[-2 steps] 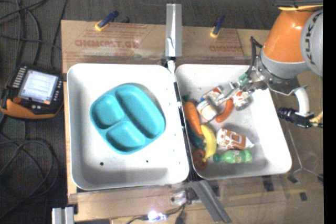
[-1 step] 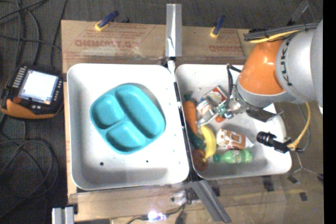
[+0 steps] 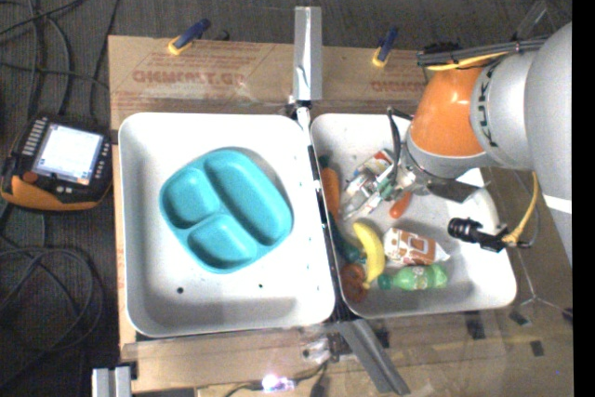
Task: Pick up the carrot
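Carrot: the slim orange carrot (image 3: 330, 185) lay against the left wall of the right white bin (image 3: 502, 288).
Gripper: the metal two-finger gripper (image 3: 370, 186) hovered just right of it; opening could not be told.
Risk: the yellow banana (image 3: 370, 248) and the wall crowded it, so a grasp might slip or snag.

**One fixed camera, high above the bench**

The single camera looks down at a slant from above the bench (image 3: 214, 70), far enough off to take in both white bins whole and the dark floor around them. The left bin (image 3: 139, 228) sits mid-frame, the right bin (image 3: 483, 288) toward the frame's right. The bench's far edge lies toward the top, its near edge at the bottom. The arm (image 3: 502, 107) enters from the right.
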Robot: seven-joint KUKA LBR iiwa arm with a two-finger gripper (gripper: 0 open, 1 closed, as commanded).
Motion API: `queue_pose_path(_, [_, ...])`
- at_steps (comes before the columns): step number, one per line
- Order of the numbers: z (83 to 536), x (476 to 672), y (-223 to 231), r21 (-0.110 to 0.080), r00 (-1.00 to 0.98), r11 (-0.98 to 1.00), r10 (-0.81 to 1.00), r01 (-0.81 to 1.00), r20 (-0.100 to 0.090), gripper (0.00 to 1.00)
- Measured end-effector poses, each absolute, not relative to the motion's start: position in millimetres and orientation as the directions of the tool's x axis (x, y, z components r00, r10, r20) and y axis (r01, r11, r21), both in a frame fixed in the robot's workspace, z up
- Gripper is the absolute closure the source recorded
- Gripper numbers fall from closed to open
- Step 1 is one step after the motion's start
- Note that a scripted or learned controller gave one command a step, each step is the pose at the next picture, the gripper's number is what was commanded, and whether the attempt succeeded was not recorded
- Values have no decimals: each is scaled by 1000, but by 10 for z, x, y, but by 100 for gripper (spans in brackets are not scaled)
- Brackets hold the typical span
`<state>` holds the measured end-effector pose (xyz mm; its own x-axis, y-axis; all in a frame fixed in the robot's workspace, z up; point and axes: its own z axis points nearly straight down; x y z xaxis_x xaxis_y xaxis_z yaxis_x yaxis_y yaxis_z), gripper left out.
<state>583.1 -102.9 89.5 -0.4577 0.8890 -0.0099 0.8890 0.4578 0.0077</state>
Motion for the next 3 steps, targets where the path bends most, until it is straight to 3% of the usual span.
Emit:
queue_pose_path(1, [902, 5477, -1494, 6, -842, 843, 539, 538, -14, 0])
queue_pose_path(2, [1016, 5510, -1467, 14, -843, 844, 537, 537, -20, 100])
queue_pose_path(3, [1060, 5323, -996, 3, -869, 869, 495, 495, 2, 100])
